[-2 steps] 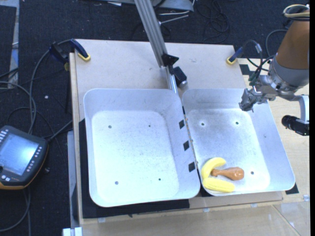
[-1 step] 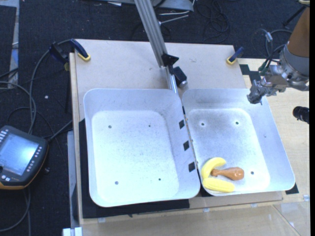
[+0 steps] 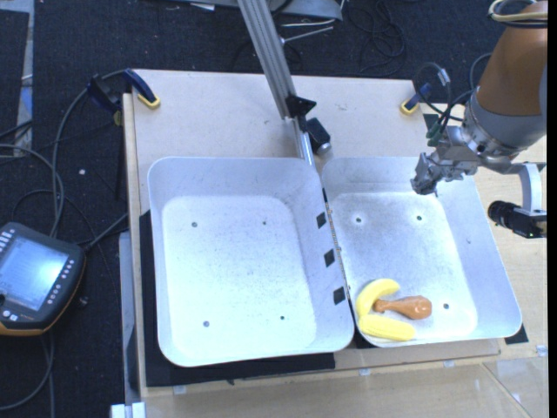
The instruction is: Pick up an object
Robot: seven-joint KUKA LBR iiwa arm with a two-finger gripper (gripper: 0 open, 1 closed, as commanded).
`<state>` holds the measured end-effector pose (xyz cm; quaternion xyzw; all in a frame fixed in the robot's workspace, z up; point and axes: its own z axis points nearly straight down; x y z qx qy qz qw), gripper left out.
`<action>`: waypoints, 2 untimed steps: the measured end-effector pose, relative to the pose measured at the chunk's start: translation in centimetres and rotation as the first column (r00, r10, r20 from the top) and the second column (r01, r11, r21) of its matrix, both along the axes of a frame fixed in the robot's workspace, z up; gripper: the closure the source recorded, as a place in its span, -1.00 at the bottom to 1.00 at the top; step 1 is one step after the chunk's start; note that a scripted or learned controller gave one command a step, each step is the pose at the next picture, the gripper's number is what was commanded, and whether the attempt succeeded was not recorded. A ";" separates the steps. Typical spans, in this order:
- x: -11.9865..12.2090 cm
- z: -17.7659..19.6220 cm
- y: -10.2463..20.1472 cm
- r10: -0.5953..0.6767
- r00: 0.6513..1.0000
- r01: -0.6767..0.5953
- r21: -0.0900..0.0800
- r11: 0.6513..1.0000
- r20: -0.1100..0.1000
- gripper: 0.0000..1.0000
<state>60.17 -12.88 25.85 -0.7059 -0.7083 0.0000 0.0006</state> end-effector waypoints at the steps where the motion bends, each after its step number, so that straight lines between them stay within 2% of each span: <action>1: -0.8 0.6 4.8 0.001 1.000 -0.001 0.000 1.000 0.001 1.00; 2: -2.6 -0.1 10.0 0.001 1.000 -0.001 0.000 1.000 0.000 1.00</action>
